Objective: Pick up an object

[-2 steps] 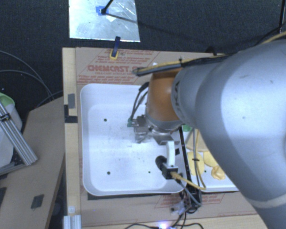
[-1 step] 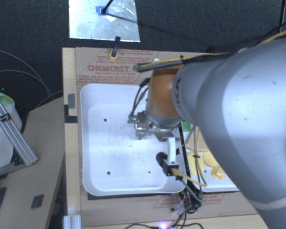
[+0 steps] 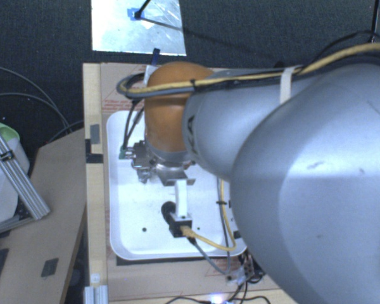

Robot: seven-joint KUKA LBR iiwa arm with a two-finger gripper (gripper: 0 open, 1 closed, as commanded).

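The arm (image 3: 304, 170) enters from the right of the frame and covers the right half and the lower right corner with its grey casing. The orange band (image 3: 168, 106) sits at upper centre, directly above the wrist. The gripper (image 3: 161, 170) hangs over the white bin (image 3: 130, 233) at centre left of the frame, above the upper middle of the bin floor. It is seen from above with the wrist in front of it, so whether it is apart or together cannot be told. The position of the object to be picked cannot be told. The bare bin floor carries a dark speck (image 3: 144, 228) at its lower left and a second speck (image 3: 197, 228) at its lower centre, both too small to identify. The bin rests on a tan bench (image 3: 95, 189) that runs down the centre left of the frame. Black cables (image 3: 130, 84) loop beside the left of the orange band. A shiny silver sheet (image 3: 136, 18) lies at the upper left on a dark floor (image 3: 38, 43). A metal rail (image 3: 16, 176) slants across the left edge
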